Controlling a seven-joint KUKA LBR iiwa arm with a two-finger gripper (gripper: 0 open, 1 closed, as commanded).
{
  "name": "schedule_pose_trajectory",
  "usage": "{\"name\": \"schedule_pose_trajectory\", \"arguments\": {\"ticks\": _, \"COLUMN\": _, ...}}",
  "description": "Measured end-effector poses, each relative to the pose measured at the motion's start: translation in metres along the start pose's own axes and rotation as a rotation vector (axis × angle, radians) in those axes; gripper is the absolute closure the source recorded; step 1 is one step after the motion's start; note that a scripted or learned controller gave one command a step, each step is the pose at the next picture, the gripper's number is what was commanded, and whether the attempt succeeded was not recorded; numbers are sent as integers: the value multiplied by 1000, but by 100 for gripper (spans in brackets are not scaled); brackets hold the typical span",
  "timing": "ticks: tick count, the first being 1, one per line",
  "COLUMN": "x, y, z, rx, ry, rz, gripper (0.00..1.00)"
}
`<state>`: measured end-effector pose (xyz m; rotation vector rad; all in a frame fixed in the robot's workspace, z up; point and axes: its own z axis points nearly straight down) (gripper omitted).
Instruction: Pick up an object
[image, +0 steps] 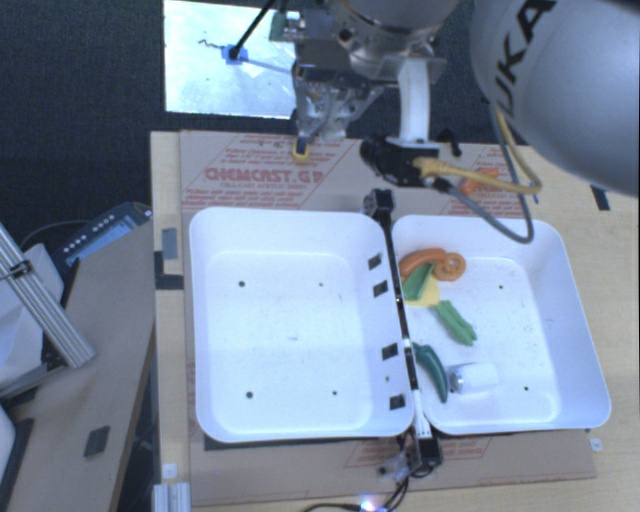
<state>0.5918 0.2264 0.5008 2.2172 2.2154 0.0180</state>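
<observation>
Small yellow object (300, 152) pinched at the claw (303, 146) tips, fingers closed on it, hanging beyond the left bin's (290, 330) far edge over the table (250, 170). Right bin (530, 330): orange, green, white pieces.

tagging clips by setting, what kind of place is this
Probably a robotics lab grasping bench: a KUKA arm over two white bins, small toy items in the right one, cardboard underneath.
</observation>
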Motion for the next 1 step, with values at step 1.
{"name": "schedule_pose_trajectory", "arguments": {"ticks": 1, "x": -64, "y": 80, "z": -35, "rx": 4, "ry": -4, "rz": 4, "gripper": 100}}
